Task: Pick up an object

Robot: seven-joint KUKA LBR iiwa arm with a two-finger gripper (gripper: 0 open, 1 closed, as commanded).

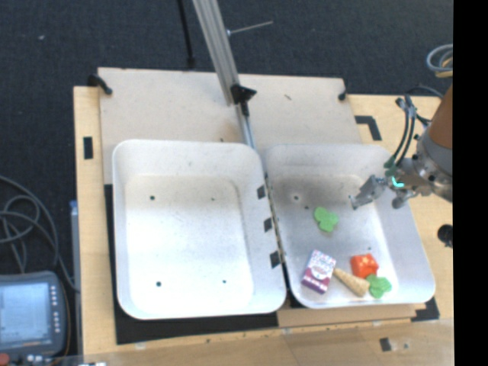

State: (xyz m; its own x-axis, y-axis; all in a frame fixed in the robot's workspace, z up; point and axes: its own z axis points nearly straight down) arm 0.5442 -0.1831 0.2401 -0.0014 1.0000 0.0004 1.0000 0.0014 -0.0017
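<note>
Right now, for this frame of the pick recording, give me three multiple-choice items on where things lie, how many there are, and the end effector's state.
1. Which bin holds the objects?
A. the left bin
B. the right bin
C. both bins

2. How many green pieces lie in it?
A. none
B. two
C. four

3. What is the end effector doing?
A. hanging open above the bin, gripping nothing
B. clamped on the red piece
C. pressing on the purple box

Answers:
1 B: the purple box, tan piece, red piece and the greens all sit in the right bin.
2 B: one green piece mid-bin, another near the front corner.
3 A: the end effector shows spread fingers with nothing between them.
</note>
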